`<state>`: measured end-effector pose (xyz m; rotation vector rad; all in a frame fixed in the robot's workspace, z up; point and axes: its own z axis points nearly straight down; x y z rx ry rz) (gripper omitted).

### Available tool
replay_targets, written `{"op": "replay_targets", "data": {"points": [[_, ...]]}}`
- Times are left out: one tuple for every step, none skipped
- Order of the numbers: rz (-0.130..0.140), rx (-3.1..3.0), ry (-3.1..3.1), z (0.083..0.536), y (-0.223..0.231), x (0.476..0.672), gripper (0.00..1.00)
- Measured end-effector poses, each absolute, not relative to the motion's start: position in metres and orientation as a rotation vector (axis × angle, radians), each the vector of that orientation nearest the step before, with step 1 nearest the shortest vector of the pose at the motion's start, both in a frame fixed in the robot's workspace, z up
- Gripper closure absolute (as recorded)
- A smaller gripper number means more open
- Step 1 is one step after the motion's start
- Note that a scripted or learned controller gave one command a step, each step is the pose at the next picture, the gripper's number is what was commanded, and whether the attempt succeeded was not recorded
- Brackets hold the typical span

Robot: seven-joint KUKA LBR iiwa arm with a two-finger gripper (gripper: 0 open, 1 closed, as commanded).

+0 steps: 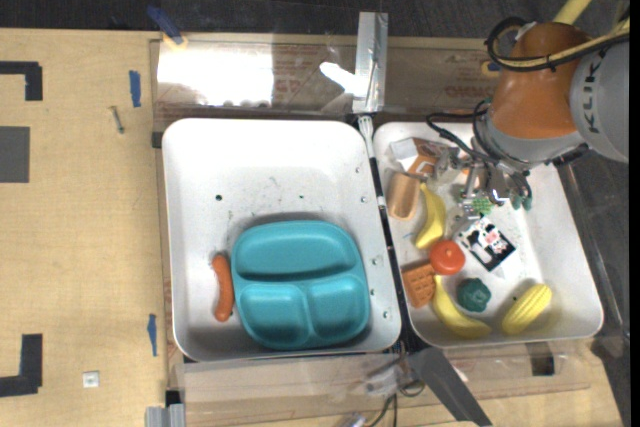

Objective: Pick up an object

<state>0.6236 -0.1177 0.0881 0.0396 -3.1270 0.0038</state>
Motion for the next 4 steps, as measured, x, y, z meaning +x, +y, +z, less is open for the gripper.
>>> {"op": "replay_targets", "data": {"points": [[0.0,-0.099,-3.148,0.088,-0.099,0.582,0.0],[-0.001,-0.373,-3.129,0.089,-0.105,0.55,0.0],[-0.001,-0.896,-3.02,0.088,-0.109,0.592,0.0],[0.027,-0.862,-2.934,0.09,-0.113,0.638,0.0]]}}
